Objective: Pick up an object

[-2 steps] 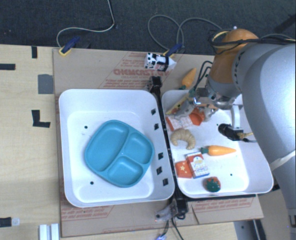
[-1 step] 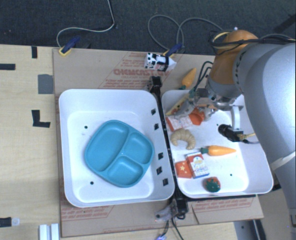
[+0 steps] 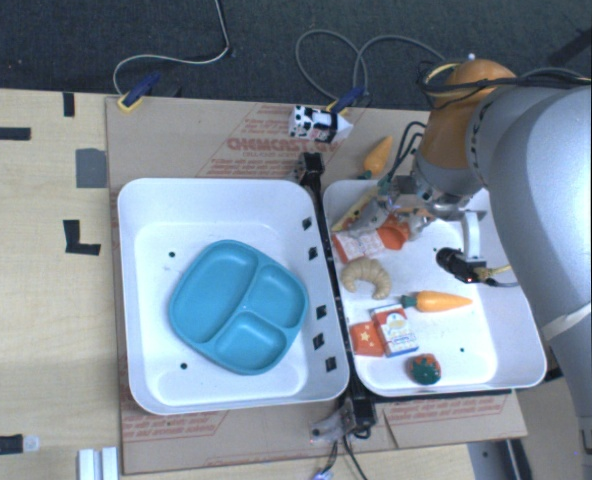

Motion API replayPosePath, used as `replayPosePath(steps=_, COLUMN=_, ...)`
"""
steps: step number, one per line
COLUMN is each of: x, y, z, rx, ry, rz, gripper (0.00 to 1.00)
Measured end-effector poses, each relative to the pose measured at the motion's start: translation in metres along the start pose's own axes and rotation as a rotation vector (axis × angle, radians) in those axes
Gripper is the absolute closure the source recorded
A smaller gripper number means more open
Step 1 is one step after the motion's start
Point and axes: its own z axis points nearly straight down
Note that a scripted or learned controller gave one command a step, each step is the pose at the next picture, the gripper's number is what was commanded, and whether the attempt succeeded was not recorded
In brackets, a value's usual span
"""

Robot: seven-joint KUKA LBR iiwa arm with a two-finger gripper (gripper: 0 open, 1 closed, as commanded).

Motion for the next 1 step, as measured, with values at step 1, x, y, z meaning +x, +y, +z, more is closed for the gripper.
replayPosePath(steps=1, x=-0.0008, y=0.0003, z=-0.0104, rx=-0.002, ry=-0.003, rz=-0.001, gripper=1.00)
